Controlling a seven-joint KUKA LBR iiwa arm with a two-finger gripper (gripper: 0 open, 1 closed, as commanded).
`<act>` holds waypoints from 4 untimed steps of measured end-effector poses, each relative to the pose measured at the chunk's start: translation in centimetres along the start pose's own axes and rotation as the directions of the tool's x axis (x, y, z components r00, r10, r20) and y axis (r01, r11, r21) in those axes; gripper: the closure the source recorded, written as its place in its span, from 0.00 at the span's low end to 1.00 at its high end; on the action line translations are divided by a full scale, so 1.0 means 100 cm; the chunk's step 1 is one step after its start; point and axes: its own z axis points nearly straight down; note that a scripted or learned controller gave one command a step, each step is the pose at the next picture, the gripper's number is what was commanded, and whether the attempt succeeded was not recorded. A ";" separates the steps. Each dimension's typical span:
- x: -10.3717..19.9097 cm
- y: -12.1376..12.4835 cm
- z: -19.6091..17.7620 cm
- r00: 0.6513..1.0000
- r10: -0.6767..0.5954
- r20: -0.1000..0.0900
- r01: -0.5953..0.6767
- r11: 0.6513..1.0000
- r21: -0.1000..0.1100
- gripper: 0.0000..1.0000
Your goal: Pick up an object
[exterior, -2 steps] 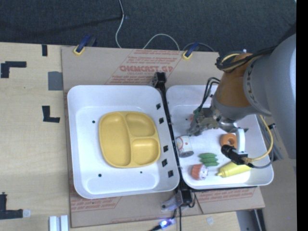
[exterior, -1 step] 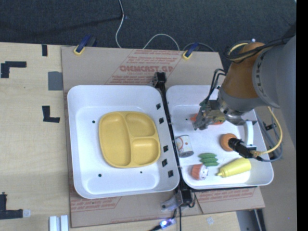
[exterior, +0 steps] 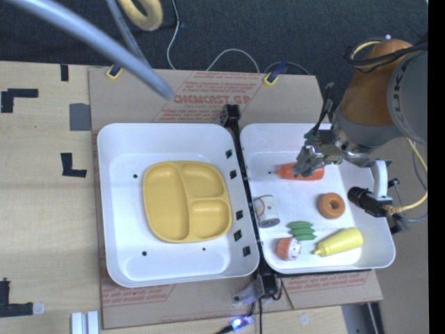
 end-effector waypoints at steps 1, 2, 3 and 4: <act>0.001 0.004 -0.041 1.000 -0.001 0.000 0.001 1.000 0.001 1.00; 0.062 -0.007 -0.040 1.000 -0.006 -0.002 0.006 1.000 0.003 1.00; 0.111 -0.005 -0.046 1.000 -0.004 -0.001 0.004 1.000 0.002 1.00; 0.165 -0.005 -0.049 1.000 -0.006 -0.001 0.006 1.000 0.003 1.00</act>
